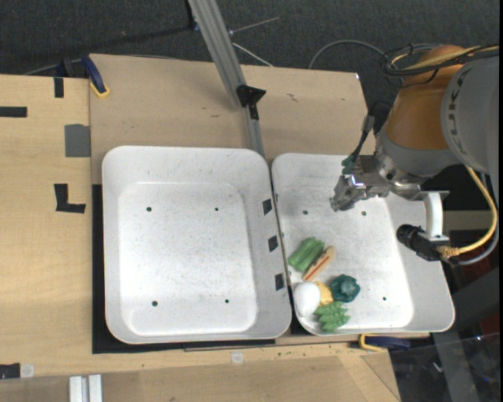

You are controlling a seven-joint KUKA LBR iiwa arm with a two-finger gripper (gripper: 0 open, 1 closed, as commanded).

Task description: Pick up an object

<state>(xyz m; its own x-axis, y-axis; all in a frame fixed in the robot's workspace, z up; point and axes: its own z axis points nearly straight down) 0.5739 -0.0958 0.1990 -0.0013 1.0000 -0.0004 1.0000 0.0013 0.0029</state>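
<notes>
Gripper (345, 198) is seen above the upper part of the right bin (419, 304), well apart from the objects; whether the claw is open or closed cannot be told.

Targets are clustered at the right bin's lower left corner: green piece (306, 254), orange stick (318, 265) touching it, white ball (307, 296), dark teal lump (345, 288), green knobbly toy (332, 316).

All are judged light, probably plastic or foam. The ball is expected to slip or roll out of a pinch. The green piece is judged easiest, to be taken across its narrow width. The left bin (117, 224) is beside it.
</notes>
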